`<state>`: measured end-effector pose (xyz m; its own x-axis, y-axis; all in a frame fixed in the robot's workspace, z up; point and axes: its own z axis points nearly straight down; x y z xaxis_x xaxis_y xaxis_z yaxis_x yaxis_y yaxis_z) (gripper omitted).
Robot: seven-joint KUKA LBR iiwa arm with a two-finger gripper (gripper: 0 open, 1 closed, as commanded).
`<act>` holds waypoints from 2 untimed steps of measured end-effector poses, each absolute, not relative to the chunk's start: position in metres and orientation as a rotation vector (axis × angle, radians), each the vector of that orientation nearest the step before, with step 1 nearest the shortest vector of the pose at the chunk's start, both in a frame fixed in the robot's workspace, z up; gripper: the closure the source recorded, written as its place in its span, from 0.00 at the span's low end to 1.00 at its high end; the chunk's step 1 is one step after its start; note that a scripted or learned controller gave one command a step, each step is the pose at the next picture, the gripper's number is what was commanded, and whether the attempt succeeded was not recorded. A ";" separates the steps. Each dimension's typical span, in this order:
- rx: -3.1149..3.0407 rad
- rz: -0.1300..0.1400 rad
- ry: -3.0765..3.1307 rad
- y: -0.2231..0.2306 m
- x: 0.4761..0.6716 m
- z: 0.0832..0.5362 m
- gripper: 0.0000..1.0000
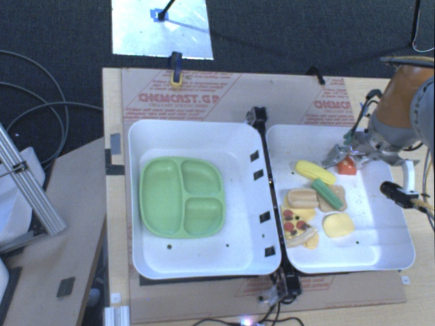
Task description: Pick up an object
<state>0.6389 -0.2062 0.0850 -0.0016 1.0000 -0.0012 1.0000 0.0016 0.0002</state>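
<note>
The right bin [384, 253] holds several toy foods. A small red piece [347, 168] lies near its far right side. My gripper [345, 156] hangs right over that red piece, touching it or nearly so. Left of it lie a yellow corn-like piece [315, 171], a green piece [328, 195] and a hot dog [302, 197]. Toward the front sit a pizza slice [298, 225] and a round yellow piece [338, 225].
The left bin [204, 136] carries a green divided plate [181, 197]. A black divider with clips [266, 182] runs between the two bins. The grey arm with its orange band [401, 97] comes in over the right bin's far right corner.
</note>
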 end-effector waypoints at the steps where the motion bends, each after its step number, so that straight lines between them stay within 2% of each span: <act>1: 2.215 0.005 2.220 -0.207 0.641 0.097 1.00; 2: 2.217 0.002 2.226 -0.206 0.653 0.085 1.00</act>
<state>0.6530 -0.2061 0.0848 -0.0040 1.0000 0.0008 1.0000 0.0040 0.0011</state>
